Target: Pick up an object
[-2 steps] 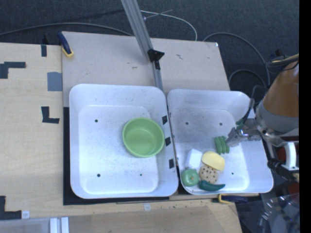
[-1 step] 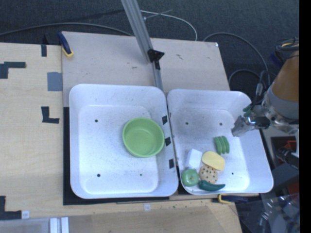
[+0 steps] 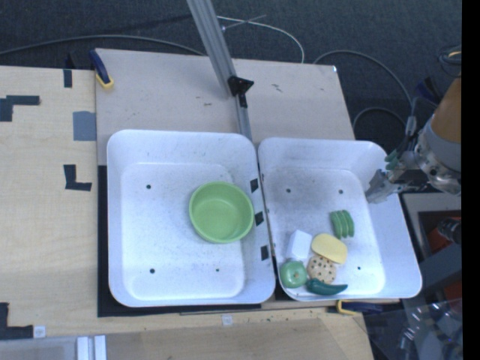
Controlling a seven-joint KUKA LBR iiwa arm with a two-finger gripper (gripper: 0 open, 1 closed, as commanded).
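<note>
Gripper point(image 3: 377, 188): right of frame, over right bin's point(image 3: 390, 223) right wall; jaw state can't tell.
Left bin point(image 3: 127, 201): green bowl point(image 3: 220, 212) at ctr.
Right bin, lower part: green ridged piece point(image 3: 342, 223), white block point(image 3: 300, 243), yellow piece point(image 3: 330, 247), dotted cracker point(image 3: 320, 267), green apple point(image 3: 293, 274), dark green pepper point(image 3: 326, 286).
Writing: none legible.

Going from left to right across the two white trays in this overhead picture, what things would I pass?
Green bowl → green apple → yellow piece → ridged green piece → the robot's gripper at the right bin's far edge.
</note>
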